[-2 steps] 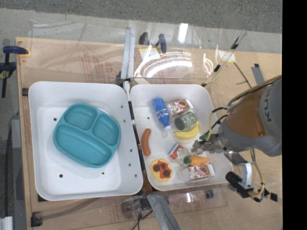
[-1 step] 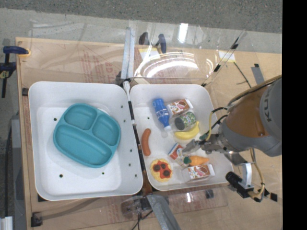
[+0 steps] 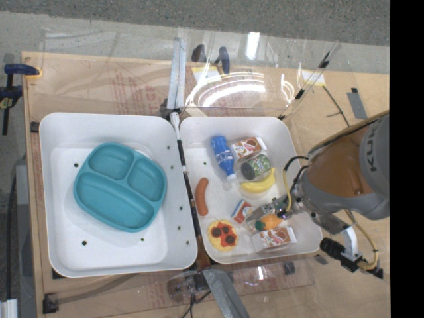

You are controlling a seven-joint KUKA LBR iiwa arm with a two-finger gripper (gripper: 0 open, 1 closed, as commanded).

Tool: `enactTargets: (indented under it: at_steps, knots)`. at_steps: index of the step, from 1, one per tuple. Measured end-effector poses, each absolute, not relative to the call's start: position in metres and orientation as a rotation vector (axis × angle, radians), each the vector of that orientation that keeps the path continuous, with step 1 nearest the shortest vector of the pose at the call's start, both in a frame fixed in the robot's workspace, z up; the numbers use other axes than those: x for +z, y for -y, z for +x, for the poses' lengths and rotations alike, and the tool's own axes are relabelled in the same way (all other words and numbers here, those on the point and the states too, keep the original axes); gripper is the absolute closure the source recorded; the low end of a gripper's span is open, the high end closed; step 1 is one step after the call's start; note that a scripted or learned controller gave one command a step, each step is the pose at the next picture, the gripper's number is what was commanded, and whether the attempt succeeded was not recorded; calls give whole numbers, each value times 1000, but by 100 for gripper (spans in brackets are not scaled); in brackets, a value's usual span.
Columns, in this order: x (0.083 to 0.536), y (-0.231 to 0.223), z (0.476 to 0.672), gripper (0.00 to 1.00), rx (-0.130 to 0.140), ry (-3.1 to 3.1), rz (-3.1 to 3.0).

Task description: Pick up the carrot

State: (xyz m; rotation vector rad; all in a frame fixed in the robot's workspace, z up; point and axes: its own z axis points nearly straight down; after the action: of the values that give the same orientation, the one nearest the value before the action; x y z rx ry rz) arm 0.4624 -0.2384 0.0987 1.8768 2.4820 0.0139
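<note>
left bin: teal divided plate. right bin: sausage, pizza slice, blue bottle, banana, carrot near front right, at the jaws; jaws' opening cannot be told.

You are looking at a robotics lab test cell, not a home or kitchen: the plywood desk carries two shallow white plastic bins set side by side, with clear acrylic guard panels standing behind them. A blue clamp grips the desk's left edge, and loose cables trail from the grey industrial arm with the orange band over the right bin.
</note>
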Motion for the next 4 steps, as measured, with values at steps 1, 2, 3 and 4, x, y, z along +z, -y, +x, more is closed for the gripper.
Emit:
enactTargets:
  at_steps: [1, 2, 3, 4]
  knots:
    - [110, 238, 463, 100, 17, -2490, 1873]
    - [109, 238, 463, 0, 16, -2489, 1874]
    - [96, 217, 457, 0, 10, -2070, 2341]
    - [95, 238, 461, 0, 24, -2298, 2129]
